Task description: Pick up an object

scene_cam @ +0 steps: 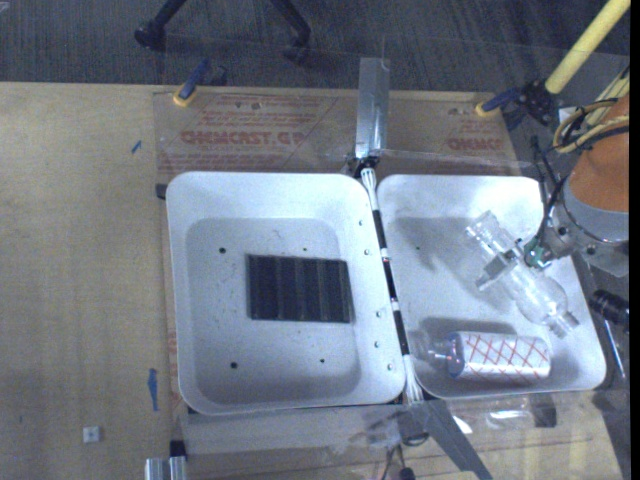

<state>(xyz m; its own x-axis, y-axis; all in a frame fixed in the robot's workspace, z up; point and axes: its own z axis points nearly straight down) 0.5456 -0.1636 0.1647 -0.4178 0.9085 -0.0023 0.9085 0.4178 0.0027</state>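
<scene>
I look down at a slant on a wooden bench with two shallow white bins side by side. The left bin holds only a dark ribbed rectangular mat, lying flat in its middle. The right bin is where I am working.

My arm, grey with an orange band, comes in from the right edge of the view. My gripper is made of clear plastic and hangs over the middle of the right bin, pointing up and to the left. Because it is see-through against the white floor, its outline blurs, and I cannot tell how it is set or whether anything is caught in it.

The one object I can make out in this bin is a bottle with a white label crossed by red lines and a clear neck. It lies on its side along the near wall of the bin, long axis running left to right, neck toward the left. It sits toward the viewer from my gripper, near but apart, with bare bin floor between.

My judgement: to take it, I would come toward the near wall and close across its short width.
</scene>
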